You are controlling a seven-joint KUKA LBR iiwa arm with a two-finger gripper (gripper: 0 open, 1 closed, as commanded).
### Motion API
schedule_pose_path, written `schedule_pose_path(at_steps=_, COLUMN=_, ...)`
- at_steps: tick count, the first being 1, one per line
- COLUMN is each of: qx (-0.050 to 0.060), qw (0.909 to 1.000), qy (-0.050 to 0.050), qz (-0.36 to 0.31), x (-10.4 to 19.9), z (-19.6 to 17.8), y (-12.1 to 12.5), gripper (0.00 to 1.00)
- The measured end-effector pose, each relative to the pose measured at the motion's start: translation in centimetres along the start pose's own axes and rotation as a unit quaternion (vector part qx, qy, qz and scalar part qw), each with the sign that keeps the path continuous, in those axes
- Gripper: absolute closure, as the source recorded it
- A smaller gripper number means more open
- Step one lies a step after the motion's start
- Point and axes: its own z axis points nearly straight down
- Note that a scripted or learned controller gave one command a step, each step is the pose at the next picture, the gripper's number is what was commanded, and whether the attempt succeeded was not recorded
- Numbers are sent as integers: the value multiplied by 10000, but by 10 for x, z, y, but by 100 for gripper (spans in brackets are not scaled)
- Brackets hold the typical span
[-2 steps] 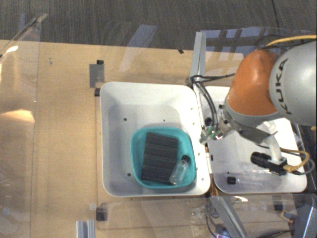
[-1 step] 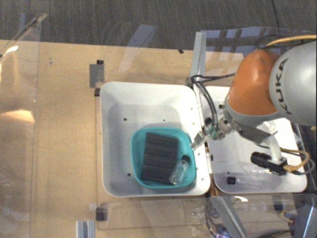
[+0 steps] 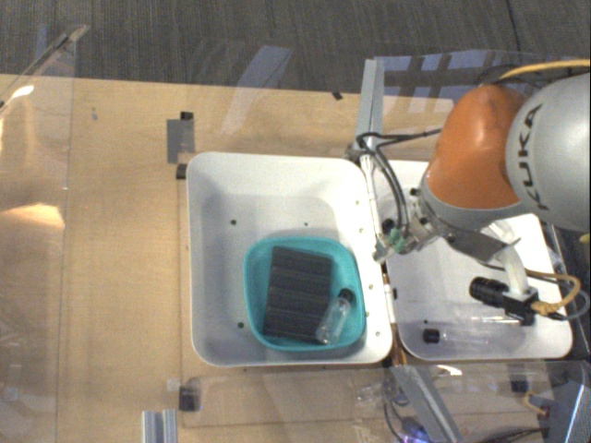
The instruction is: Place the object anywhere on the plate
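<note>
clear vial [image 3: 334, 317] on teal plate [image 3: 257, 270], lower left of pincer [image 3: 399, 238]

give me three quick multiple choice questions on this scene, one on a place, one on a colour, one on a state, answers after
1. Where is the plate?
A) in the left bin
B) in the right bin
C) on the bench outside the bins

2. What colour is the plate?
A) red
B) teal
C) yellow

3. How does the dark ribbed block lie?
A) flat on the plate
B) upright on the bench
C) leaning against a bin wall

Answers:
1 A, the plate sits inside the left bin, toward its near right corner.
2 B, its rim and floor are plainly teal.
3 A, the block rests flat on the plate, with a clear vial beside it on the same plate.
</note>
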Motion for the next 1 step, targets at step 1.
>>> schedule_pose_path(at_steps=1, qx=1, qw=10000, qy=0, qz=0, x=0, z=0, y=0, gripper=0)
